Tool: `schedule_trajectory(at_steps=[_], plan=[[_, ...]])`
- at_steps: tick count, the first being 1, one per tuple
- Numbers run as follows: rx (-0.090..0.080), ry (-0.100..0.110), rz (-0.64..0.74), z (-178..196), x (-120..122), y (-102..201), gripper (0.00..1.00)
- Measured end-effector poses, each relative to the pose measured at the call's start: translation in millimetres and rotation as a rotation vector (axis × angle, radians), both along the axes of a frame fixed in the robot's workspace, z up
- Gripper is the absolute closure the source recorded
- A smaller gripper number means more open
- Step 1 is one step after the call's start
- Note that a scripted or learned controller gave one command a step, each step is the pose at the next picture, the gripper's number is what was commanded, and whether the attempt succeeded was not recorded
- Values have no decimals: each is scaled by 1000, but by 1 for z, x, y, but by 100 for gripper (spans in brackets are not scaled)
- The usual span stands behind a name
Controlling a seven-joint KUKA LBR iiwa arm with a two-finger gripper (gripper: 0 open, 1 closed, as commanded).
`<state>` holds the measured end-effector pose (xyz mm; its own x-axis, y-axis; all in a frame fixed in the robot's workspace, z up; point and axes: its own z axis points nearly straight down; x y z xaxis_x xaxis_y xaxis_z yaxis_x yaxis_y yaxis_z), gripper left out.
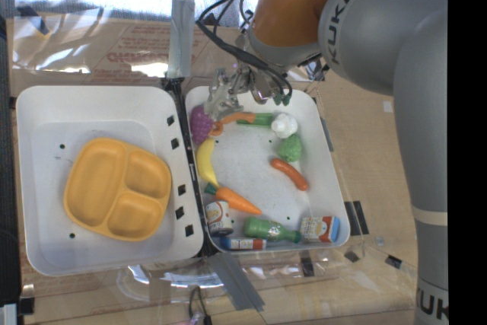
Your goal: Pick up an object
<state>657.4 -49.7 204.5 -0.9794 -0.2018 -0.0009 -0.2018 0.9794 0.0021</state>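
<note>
Grey KUKA arm with orange band, reaching in from the view's right to the far left corner of the right-hand shallow white plastic bin. Two-finger metal gripper poised at that corner of the bin, just over its far rim, with black cables looped above. How far open, cannot tell: too small and cluttered there. Nothing seen to be in its grasp.

In that bin, along its left wall:
- small purple bunch of toy grapes, close under the gripper; touching or not, cannot tell
- yellow curved plastic banana, just nearer than the grapes
- small round tin can with a pale label, towards the near left corner

Along the bin's far side: slim orange and green toy vegetable, lying flat, then a white knobbly ball-like piece and a green leafy lump just beside it.

About the bin's middle: orange-red sausage-shaped piece towards the right wall, and an orange tapered plastic carrot towards the left.

Along the bin's near wall: green plastic bottle on its side, small printed carton at the near right corner, red and white tube against the rim.

Left of that bin, touching side by side: second white bin with a yellow three-compartment plastic tray inside.
</note>
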Motion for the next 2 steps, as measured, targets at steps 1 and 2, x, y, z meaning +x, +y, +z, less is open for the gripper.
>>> schedule_trajectory(at_steps=[1,2], plan=[[-4,-4,75,7,0,-55,100],[-5,-3,142,-3,-2,-124,100]])
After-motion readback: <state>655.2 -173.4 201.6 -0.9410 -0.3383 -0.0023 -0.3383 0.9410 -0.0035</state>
